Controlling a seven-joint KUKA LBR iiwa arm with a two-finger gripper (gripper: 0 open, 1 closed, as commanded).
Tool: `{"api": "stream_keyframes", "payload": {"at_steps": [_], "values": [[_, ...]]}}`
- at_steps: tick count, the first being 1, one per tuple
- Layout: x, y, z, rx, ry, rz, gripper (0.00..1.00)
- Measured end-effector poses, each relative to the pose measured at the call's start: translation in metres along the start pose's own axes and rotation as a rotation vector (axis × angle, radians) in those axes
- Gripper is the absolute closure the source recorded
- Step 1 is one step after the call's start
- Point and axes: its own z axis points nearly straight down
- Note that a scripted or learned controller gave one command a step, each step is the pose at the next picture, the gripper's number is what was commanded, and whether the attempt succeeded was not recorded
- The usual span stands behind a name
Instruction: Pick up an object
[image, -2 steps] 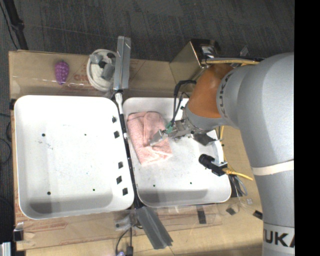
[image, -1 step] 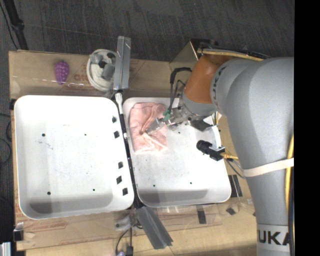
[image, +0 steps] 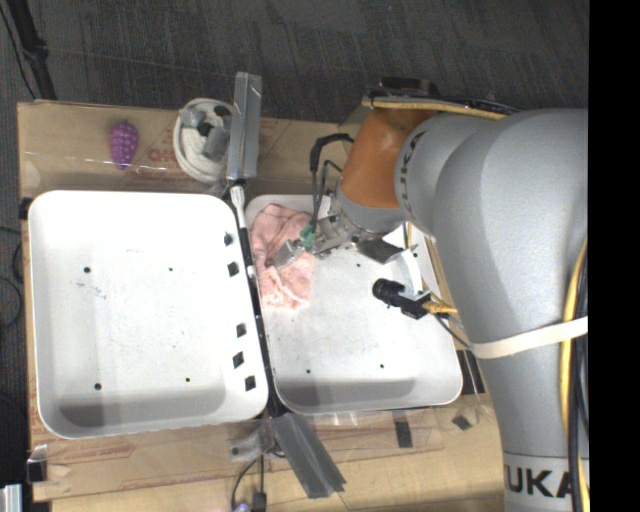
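Partly hidden — pincer (image: 292, 250) over pink cloth (image: 280, 265) in right bin (image: 400, 385) — grip state unclear.

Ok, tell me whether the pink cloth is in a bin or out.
In: the pink cloth lies crumpled inside the right bin, against its left wall.

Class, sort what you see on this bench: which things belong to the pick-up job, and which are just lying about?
Job in hand:
- gripper, over the cloth
- pink cloth in the right bin

Lying about:
- left bin
- purple grape-like toy on the bench
- white roll beside it
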Motion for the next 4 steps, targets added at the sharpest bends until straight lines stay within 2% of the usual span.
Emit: {"api": "stream_keyframes", "payload": {"at_steps": [1,2,3,4], "values": [[-0.027,0.014,0.000,-0.002,0.000,-0.027,0.00],[-0.027,0.014,0.000,-0.002,0.000,-0.027,0.00],[0.000,-0.005,0.000,-0.002,-0.001,-0.089,0.00],[0.014,-0.052,0.000,-0.002,-0.001,0.025,0.00]]}}
